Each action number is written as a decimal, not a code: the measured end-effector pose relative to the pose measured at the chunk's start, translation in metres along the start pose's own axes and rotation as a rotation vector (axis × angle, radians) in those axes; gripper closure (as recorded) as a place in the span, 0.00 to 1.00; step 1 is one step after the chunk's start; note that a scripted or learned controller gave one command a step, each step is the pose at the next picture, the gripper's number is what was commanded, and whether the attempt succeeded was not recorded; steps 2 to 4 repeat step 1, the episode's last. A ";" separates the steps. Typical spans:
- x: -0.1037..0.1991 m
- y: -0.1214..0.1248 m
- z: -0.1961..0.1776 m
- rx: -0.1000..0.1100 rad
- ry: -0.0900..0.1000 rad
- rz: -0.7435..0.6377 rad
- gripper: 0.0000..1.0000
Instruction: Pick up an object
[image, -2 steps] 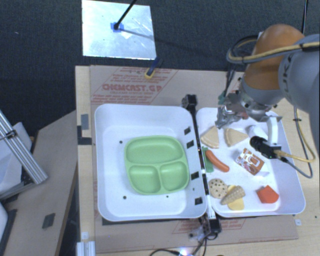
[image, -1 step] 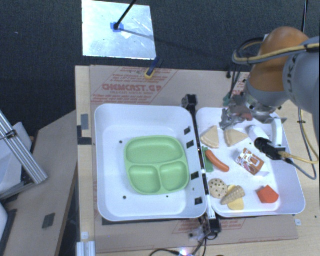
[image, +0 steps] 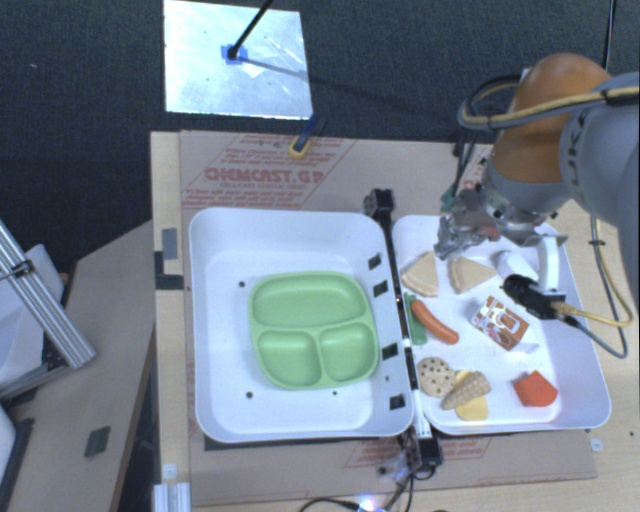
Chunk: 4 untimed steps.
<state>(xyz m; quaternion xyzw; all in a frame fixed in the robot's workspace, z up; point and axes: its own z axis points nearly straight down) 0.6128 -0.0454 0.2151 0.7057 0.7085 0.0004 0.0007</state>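
gripper (image: 458, 238) over right bin (image: 585, 372), hold unclear | arm (image: 560, 110) cut off right | green tray (image: 312, 329) in left bin (image: 225, 300) | cardboard bench (image: 265, 170)

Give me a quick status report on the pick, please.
Pincer low over right bin, far end, nothing seen held. Bread wedges just beneath, still lying flat. Sausage and carton nearby, not obstructing.

A light wooden bench (image: 120, 290) carries a brown printed cardboard sheet (image: 265, 175). On the sheet sit two shallow white bins side by side, the left bin (image: 225, 240) touching the right bin (image: 590, 400) along a black-clipped seam.
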 end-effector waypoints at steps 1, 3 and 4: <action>-0.002 0.006 -0.020 -0.002 0.000 -0.001 1.00; -0.002 0.006 -0.020 -0.002 0.000 -0.001 1.00; -0.002 0.006 -0.020 -0.002 0.000 -0.001 1.00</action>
